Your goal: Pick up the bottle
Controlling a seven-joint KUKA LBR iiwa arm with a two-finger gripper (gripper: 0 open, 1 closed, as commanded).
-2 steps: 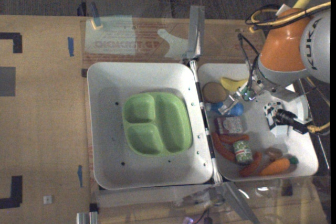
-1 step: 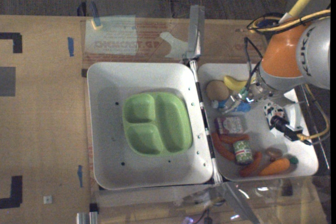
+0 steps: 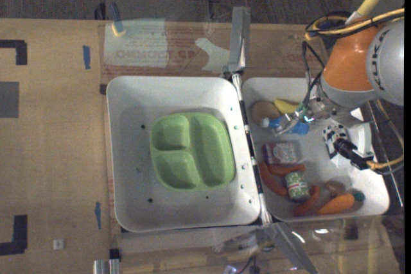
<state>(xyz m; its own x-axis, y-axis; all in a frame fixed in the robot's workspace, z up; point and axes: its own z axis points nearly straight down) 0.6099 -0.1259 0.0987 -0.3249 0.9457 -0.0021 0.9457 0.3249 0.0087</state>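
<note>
Green divided tray (image 3: pixel 191 151) in the left bin (image 3: pixel 122 99), arm's gripper (image 3: pixel 302 117) over the blue bottle (image 3: pixel 284 124) in the cluttered right bin (image 3: pixel 379 202)

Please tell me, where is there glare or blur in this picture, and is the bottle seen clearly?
Camera view: glare whitens the clear sheet behind the left bin; the blue bottle is small, soft-edged, partly under the tool; the green tray looks evenly lit.

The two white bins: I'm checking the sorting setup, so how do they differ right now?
The left bin bears a single green divided tray; the right bin bears many small things, among them a carrot and a can. The end effector reaches over the right bin, not the left. Both are shallow and white.
</note>
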